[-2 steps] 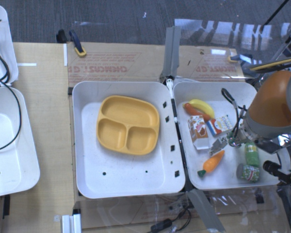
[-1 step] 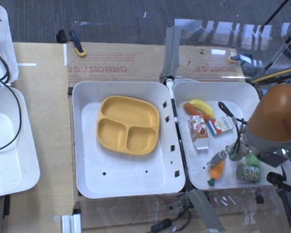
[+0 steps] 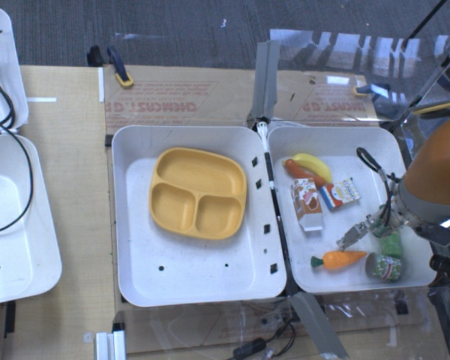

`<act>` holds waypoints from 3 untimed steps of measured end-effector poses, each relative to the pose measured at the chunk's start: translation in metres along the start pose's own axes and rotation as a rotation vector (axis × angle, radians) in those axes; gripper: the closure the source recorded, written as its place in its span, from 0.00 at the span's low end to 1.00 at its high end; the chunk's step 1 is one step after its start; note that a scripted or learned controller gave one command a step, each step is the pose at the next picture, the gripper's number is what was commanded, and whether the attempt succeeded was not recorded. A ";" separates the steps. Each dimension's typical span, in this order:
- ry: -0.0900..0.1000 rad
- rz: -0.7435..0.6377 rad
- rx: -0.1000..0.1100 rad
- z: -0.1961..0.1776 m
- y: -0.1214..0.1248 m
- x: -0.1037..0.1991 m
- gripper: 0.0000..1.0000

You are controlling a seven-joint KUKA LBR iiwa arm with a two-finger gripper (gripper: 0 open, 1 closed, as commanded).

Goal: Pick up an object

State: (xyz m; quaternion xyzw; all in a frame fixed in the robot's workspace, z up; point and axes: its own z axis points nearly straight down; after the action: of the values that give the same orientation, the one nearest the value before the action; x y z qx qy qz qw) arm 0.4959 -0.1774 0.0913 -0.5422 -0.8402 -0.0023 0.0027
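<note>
Reaching in from the right, the gripper (image 3: 358, 233) hangs low over the right bin (image 3: 337, 282), its metal fingers pointing down and to the left; whether they stand apart or together cannot be told at this size, and nothing shows between them. The toy carrot (image 3: 340, 259) lies just below and to the left of the tip, near but apart, its long axis roughly level, green end to the left. A green can (image 3: 385, 268) lies just right of the carrot. Farther up-left lie a small carton (image 3: 307, 204), a packet (image 3: 340, 193) and a banana (image 3: 312, 166). The grey wrist with its orange band (image 3: 435, 163) slants in over the bin's right rim. The left bin (image 3: 135, 223) bears a yellow divided plate (image 3: 198, 193).
</note>
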 end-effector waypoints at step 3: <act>-0.020 -0.147 -0.013 -0.011 0.006 0.044 1.00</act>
State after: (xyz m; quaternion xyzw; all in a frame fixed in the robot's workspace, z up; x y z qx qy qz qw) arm 0.4834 -0.1345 0.1032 -0.4789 -0.8778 -0.0024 -0.0092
